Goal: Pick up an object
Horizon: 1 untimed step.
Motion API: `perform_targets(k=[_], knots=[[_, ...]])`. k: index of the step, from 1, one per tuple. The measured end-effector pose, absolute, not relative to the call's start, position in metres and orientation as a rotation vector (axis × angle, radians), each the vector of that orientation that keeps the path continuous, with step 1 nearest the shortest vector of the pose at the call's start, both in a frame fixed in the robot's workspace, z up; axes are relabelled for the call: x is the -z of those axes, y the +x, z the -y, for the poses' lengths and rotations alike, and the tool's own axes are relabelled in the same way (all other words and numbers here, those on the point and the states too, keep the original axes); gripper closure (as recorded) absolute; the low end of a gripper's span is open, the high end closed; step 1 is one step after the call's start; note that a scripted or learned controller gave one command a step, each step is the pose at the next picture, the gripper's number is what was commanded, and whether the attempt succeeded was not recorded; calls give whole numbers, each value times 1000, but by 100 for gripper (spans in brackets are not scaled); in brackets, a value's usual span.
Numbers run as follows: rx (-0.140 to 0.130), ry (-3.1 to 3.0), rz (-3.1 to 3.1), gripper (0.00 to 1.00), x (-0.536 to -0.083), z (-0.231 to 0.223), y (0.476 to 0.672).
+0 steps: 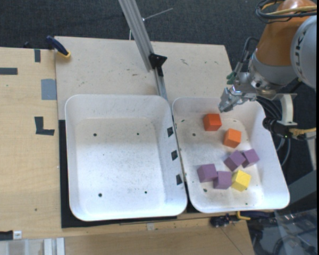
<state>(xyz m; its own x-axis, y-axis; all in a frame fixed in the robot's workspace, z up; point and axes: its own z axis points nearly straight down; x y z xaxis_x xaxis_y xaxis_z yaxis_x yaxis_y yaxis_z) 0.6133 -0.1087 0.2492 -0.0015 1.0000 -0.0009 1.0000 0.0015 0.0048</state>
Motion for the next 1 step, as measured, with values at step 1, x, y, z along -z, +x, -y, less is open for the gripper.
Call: perform_targets(k=[1], knots=[[-1, 2216, -2229, 100, -254, 59, 606]])
